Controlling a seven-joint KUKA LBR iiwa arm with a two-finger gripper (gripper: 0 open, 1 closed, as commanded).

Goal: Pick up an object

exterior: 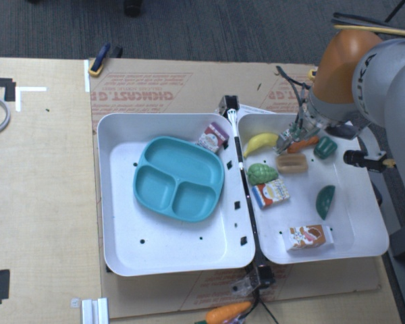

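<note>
My gripper [294,139] is down at the back of the right bin [364,238]. It sits over a small orange piece [308,142], between the yellow banana [260,143] and a dark green item [324,147]. A tan block [292,163] lies just in front of it. Also in this bin are a green leafy toy [262,173], a small red and blue carton [271,193], a green pod [324,201] and a brown and white carton [309,237]. The left bin [121,241] holds a teal divided plate [179,179] and a small packet [212,138].
The grey arm with its orange band [347,56] comes in from the upper right over the right bin's back corner. An orange carrot toy [229,311] lies on the bench in front of the bins. A blue clamp [99,58] sits at the back left.
</note>
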